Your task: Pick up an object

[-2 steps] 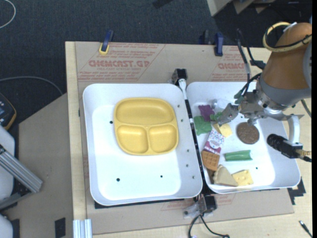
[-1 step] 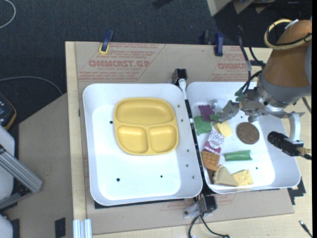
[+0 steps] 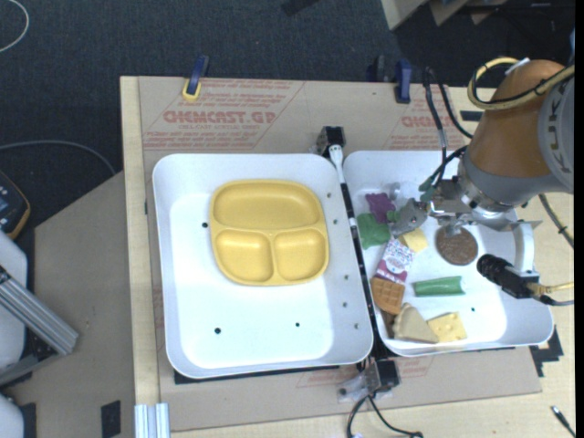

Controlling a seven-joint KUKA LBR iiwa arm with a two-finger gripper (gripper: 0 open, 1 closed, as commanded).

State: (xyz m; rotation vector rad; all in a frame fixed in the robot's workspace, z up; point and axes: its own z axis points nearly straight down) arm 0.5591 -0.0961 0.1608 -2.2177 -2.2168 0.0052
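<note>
The right bin (image 3: pixel 520 331) holds several toy foods: a purple piece (image 3: pixel 379 203), a green block (image 3: pixel 372 232), a small yellow piece (image 3: pixel 416 241), a brown round cookie (image 3: pixel 456 245), a red-and-white packet (image 3: pixel 395 261), a waffle (image 3: pixel 388 293), a green pod (image 3: pixel 438 286), a cheese slice (image 3: pixel 446 325) and a tan wedge (image 3: pixel 411 325). My gripper (image 3: pixel 411 215) reaches in from the right and hangs low over the bin's upper middle. It is beside the purple piece and just above the small yellow piece. Nothing visibly hangs from it.
The left bin (image 3: pixel 192 272) carries a yellow divided plate (image 3: pixel 269 229). A black clip (image 3: pixel 332 140) sits where the two bins meet at the back. The arm's orange band (image 3: pixel 511 126) and wrist cover the right bin's upper right. A black part (image 3: pixel 502 276) juts over its right side.
</note>
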